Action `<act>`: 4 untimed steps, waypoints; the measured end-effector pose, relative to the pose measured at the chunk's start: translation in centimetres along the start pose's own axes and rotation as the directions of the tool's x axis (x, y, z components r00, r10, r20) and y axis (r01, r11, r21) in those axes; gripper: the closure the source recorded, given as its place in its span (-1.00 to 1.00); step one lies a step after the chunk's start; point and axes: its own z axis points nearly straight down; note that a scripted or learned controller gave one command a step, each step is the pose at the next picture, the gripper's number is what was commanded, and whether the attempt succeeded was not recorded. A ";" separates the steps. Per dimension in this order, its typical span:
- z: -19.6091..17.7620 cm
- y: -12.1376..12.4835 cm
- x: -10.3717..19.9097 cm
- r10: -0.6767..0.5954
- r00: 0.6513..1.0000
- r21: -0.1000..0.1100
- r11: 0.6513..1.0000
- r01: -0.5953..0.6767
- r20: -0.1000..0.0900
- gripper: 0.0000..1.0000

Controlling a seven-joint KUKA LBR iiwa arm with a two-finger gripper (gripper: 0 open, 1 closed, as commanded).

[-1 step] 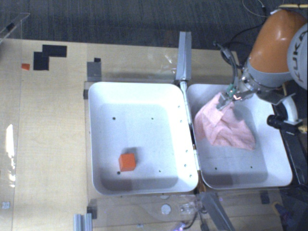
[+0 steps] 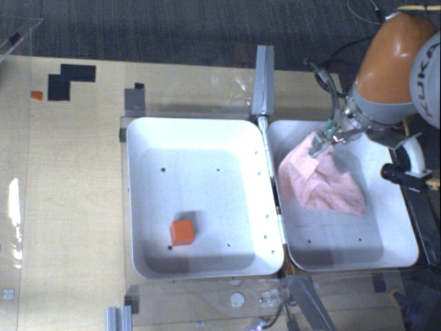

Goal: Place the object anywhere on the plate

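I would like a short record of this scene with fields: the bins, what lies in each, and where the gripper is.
left bin: holds one orange block, near its front left part
right bin: holds a crumpled pink cloth, in its upper left part
gripper: at the upper edge of the pink cloth
arm: reaches in from the right, above the right bin
plate: cannot tell which item is meant

pale wooden bench, dark grey carpet floor beyond, black blocks top left
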 end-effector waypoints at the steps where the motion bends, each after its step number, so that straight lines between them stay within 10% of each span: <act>1: -0.6 0.5 5.9 -0.393 0.919 -0.001 0.919 0.393 -0.001 1.00; 3: -0.2 -0.2 15.5 -0.917 0.399 -0.004 0.399 0.917 -0.001 1.00; 4: -0.5 1.1 20.7 -0.918 0.397 -0.005 0.397 0.918 0.000 1.00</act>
